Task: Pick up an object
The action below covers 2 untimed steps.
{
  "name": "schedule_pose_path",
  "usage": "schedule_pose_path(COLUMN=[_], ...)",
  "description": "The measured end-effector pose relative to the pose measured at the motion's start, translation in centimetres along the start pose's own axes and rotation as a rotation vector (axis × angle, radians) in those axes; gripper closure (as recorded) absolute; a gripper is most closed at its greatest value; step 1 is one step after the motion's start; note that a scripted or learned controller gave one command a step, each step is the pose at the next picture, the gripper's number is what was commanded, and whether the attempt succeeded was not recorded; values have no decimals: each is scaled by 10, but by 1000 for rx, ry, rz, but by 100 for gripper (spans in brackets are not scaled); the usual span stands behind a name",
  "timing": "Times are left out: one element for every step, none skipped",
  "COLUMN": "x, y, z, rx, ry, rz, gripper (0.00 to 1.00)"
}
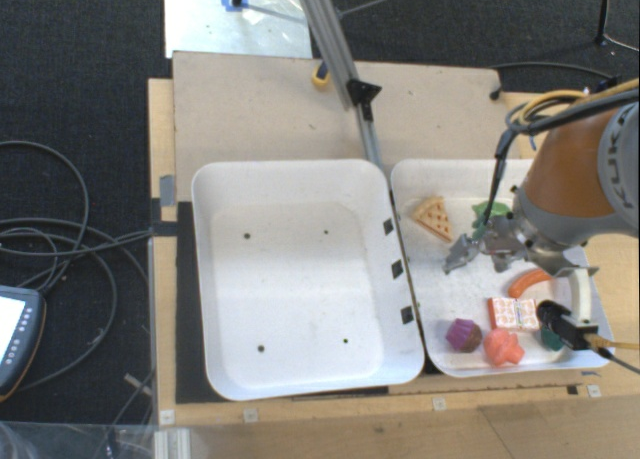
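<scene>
Both bins, the left and the right, look like smooth white plastic with a faint sheen. The worktop is pale, matt board, like raw fibreboard or wood. Around it the floor has a dark, rough, carpet-like weave. The arm wears a glossy orange band over smooth grey casing. The gripper looks like dull grey metal. The pole reads as brushed metal. The cables look rubbery and matt.
</scene>
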State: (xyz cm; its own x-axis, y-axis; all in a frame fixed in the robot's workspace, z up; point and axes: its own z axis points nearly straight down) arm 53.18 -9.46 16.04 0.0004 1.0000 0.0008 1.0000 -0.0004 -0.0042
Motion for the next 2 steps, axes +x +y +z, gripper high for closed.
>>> schedule_pose_path(x=[-4, -4], y=[-2, -1], z=[43, 71], rx=[-1, -2], ry=[0, 0], rz=[0, -1], gripper=[0, 0])
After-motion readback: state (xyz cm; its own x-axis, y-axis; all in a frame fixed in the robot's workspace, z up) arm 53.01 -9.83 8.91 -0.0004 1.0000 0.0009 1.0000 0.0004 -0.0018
